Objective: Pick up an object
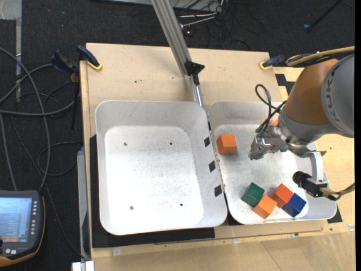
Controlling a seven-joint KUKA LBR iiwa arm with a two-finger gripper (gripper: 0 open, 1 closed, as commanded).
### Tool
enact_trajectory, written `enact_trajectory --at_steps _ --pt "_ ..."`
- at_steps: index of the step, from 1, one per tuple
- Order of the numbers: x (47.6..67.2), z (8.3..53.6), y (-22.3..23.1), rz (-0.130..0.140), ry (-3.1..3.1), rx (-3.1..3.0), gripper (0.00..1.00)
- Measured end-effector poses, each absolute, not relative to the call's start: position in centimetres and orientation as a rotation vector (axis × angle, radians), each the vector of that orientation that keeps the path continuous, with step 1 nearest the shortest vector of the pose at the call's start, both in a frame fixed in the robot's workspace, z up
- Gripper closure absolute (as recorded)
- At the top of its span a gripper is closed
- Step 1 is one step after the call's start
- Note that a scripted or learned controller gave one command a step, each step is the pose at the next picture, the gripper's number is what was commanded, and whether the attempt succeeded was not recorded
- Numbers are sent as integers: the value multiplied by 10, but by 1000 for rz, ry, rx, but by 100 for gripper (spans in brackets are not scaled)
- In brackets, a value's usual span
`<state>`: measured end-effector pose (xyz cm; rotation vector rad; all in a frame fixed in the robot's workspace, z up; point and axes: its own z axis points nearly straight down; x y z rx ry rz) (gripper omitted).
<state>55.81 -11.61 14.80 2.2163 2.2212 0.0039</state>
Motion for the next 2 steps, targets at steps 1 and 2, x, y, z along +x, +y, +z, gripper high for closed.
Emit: enact_trajectory --at_steps 1,2 --pt "569 206 -119 6 2220 2214 100" --pt "570 250 -125 5 2220 2214 100"
